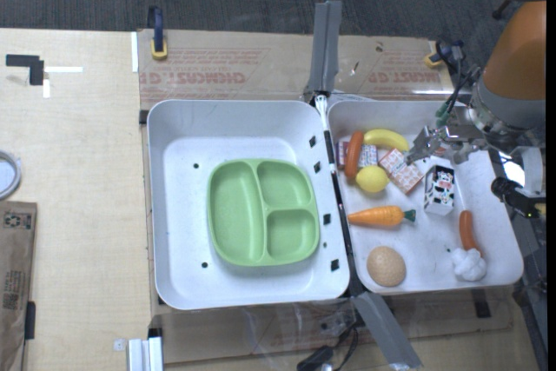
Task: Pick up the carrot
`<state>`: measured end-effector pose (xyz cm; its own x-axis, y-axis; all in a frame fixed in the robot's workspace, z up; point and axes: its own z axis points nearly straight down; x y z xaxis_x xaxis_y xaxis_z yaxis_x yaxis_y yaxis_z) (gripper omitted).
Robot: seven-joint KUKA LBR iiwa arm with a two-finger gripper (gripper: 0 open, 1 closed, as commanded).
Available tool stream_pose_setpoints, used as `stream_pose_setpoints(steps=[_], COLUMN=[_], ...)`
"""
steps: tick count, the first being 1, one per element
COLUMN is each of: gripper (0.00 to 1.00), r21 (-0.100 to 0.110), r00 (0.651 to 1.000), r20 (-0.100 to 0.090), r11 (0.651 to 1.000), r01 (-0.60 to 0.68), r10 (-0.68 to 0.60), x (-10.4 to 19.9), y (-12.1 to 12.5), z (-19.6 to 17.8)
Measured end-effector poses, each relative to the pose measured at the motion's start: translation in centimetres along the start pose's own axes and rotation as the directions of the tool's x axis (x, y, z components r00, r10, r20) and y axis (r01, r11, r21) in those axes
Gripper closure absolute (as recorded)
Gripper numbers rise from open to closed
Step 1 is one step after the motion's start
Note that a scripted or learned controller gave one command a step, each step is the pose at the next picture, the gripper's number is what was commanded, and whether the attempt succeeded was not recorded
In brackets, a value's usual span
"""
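Notably, your gripper (441, 143) hung over the right bin (499, 274), its grip unreadable to me, well apart from the carrot (376, 217), which lay loose, unclaimed

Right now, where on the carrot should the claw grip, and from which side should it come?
Probably at the thick orange middle of the carrot, coming straight down from above. It lies flat and crosswise in the right bin, apart from the lemon and egg.
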<state>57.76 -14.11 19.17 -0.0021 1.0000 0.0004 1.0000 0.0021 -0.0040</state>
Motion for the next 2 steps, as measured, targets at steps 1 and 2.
stream_pose_setpoints(steps=[1, 2], gripper=[0.00, 0.00], r21=[0.000, -0.002], r00=[0.997, 0.963], r20=[-0.001, 0.000], r11=[0.997, 0.963], r01=[-0.083, -0.269], r10=[0.083, 0.269], x=[2.9, 1.5], y=[-8.2, -2.9], z=[10.1, 10.1])
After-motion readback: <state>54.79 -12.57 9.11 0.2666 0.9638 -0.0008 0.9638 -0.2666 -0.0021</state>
